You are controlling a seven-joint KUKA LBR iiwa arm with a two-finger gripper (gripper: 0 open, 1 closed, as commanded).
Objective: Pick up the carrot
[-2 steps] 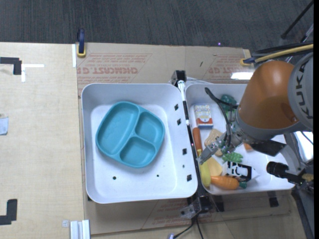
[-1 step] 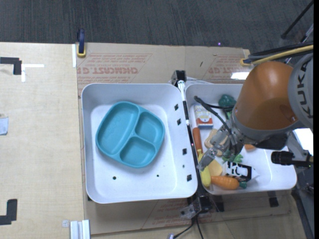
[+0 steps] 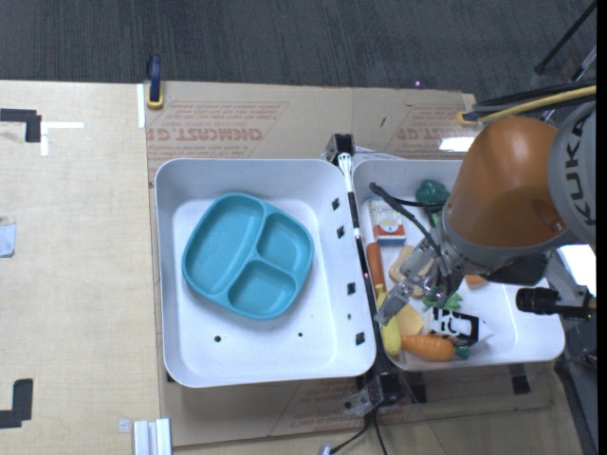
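Observation:
The carrot [image 3: 428,347], orange with a green stub at its right end, lies along the front wall of the right bin [image 3: 531,341]. My gripper [image 3: 406,290] hangs low over the left half of that bin, a little above and to the left of the carrot, over a yellow item [image 3: 409,324]. The big orange band of the arm [image 3: 503,192] covers much of the bin's middle. I see nothing held by the gripper.
The left bin [image 3: 190,349] holds a blue divided plate [image 3: 248,255]. In the right bin lie a slim red-orange stick [image 3: 376,262] by the left wall, a small carton [image 3: 386,222], a green item [image 3: 432,193] at the back, and a black-and-white piece [image 3: 458,325].

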